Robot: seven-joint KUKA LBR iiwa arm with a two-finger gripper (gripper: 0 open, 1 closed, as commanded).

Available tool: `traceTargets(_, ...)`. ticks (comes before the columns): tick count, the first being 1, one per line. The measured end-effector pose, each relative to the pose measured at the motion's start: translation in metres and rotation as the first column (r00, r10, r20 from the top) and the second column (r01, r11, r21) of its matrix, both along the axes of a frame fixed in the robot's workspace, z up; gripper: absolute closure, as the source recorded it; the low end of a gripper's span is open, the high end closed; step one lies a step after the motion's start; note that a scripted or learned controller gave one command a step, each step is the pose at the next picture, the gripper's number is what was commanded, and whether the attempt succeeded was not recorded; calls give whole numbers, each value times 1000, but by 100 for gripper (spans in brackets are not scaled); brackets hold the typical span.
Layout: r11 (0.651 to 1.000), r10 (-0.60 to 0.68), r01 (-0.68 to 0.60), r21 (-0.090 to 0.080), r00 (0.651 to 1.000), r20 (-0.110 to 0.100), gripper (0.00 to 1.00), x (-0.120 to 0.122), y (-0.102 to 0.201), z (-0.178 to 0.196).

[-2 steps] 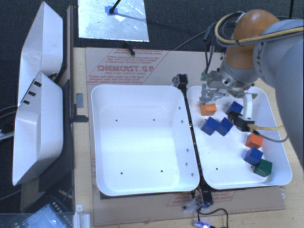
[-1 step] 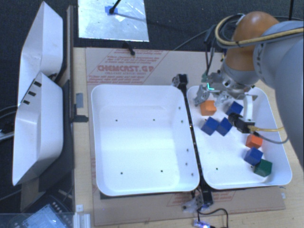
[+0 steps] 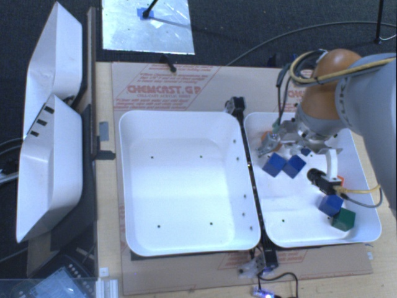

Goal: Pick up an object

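In the right bin (image 3: 366,231), two blue blocks (image 3: 284,165) lie just below the lowered gripper (image 3: 282,143), seemingly lined up for a grasp, though its grip state cannot be told.

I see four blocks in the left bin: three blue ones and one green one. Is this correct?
Not quite: the camera view shows them in the right bin, not the left. The three blue blocks and the green block are as you say.
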State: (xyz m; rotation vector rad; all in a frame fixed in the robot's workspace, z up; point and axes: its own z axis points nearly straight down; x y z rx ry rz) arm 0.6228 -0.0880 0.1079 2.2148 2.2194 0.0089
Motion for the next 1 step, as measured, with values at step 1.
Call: traceTargets(1,1000,-1,1,0,1000,-1,0,-2,-1,-2)
